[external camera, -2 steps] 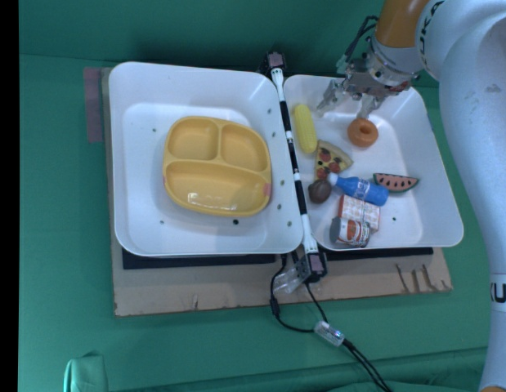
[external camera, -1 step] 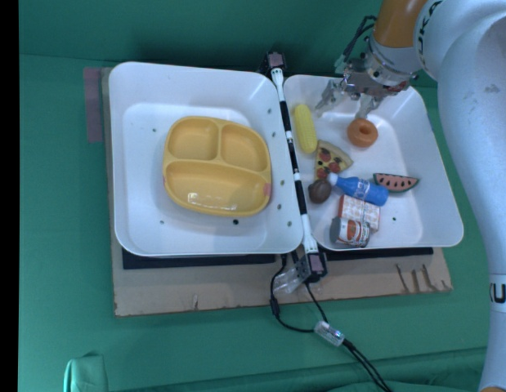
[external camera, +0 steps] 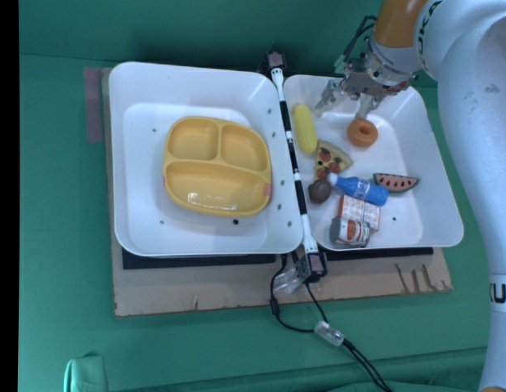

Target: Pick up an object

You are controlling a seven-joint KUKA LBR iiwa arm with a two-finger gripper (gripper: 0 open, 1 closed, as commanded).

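Overhead, the gripper (external camera: 348,101) hangs above the far part of the right bin (external camera: 428,219), its two fingers spread apart with nothing between them. One fingertip (external camera: 327,102) points toward the far end of the corn cob (external camera: 304,127), the other sits just above the doughnut (external camera: 362,131), which lies just near of the gripper. The corn cob lies along the bin's left wall. Nearer, a pizza slice (external camera: 327,158) rests beside a small brown ball (external camera: 320,191), and a blue bottle (external camera: 360,189) lies tilted between the ball and a watermelon slice (external camera: 396,181) to the right. A can (external camera: 353,221) with a checked label lies at the near side of the bin. In the left bin (external camera: 138,88) sits a yellow divided plate (external camera: 217,166). Between the bins runs a black-and-white rod (external camera: 290,145), with cables (external camera: 318,321) trailing from its near end across the green table (external camera: 195,349).
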